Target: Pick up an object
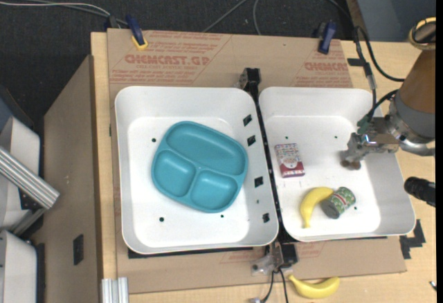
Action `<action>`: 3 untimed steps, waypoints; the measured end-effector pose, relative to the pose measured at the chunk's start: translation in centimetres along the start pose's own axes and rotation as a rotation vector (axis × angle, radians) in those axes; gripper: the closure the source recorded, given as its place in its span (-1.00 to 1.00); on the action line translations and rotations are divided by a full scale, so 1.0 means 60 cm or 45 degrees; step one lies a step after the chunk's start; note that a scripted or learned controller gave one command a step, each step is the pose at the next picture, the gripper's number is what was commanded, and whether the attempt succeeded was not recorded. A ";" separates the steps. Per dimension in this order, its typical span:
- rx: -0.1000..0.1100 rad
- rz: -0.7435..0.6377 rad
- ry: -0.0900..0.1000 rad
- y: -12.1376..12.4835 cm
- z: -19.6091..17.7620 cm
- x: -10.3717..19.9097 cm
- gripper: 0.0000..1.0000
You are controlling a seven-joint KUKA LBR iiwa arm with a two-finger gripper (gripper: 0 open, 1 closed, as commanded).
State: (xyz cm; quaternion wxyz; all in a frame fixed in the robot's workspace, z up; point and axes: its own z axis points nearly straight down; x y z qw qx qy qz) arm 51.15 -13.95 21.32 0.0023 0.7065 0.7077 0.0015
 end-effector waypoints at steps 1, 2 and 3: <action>0.006 -0.007 0.004 0.025 0.013 0.091 1.00; 0.005 -0.007 0.004 0.056 0.012 0.166 1.00; 0.006 -0.006 0.004 0.069 0.021 0.251 1.00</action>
